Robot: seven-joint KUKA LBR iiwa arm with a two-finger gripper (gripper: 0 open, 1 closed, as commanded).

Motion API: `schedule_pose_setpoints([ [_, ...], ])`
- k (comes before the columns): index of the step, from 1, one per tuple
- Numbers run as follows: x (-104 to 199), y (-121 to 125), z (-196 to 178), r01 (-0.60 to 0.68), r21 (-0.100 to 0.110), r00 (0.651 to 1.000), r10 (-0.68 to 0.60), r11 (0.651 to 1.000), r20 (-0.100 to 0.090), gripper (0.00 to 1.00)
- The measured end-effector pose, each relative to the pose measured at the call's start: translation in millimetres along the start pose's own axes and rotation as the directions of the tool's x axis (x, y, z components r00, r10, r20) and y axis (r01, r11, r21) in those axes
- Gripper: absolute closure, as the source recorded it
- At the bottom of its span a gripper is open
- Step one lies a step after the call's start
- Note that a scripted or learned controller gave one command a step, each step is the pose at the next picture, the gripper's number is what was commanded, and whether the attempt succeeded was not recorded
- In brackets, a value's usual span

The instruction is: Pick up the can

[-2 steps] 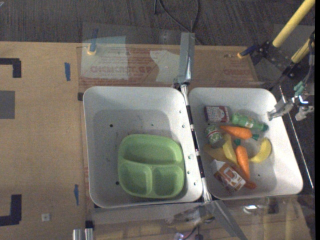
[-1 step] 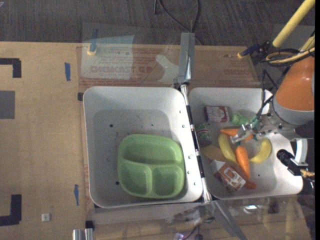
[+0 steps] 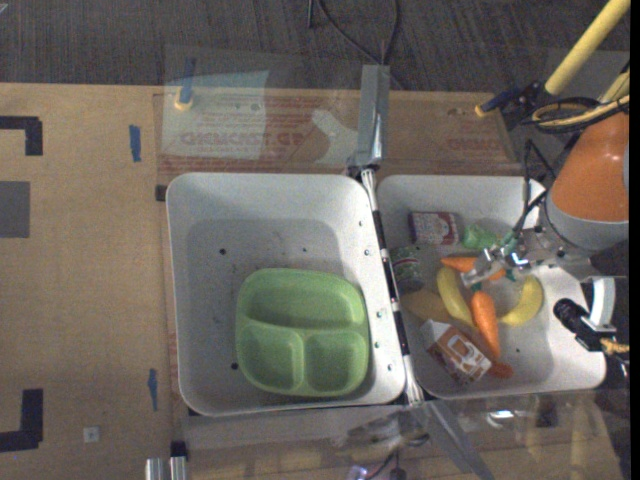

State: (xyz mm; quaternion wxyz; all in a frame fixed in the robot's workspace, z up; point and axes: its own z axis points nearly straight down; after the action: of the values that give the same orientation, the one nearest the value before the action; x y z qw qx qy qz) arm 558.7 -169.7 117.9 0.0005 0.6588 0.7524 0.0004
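Note:
A can (image 3: 435, 228) with a red and white label lies on its side near the back of the right bin (image 3: 560, 368). A smaller, darker round tin (image 3: 405, 266) stands against that bin's left wall. My gripper (image 3: 502, 264) hangs over the middle of the right bin, above an orange carrot (image 3: 484, 320) and a yellow banana (image 3: 525, 303). It is to the right of the can and a little nearer the front, apart from it. Nothing shows as held in it.
The right bin also holds a second banana (image 3: 452, 296), another carrot (image 3: 460, 264), a green item (image 3: 478, 236) and a brown box (image 3: 460, 354). A green divided tray (image 3: 300, 333) lies in the left bin (image 3: 200, 228). Cables and a yellow pole (image 3: 590, 38) lie at the back right.

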Motion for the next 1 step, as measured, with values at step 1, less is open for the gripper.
schedule_pose_setpoints([
  [1,-1.3,0.5,-10.3,-0.003,-0.003,1.0,0.003,1.0,0.001,1.0],
])
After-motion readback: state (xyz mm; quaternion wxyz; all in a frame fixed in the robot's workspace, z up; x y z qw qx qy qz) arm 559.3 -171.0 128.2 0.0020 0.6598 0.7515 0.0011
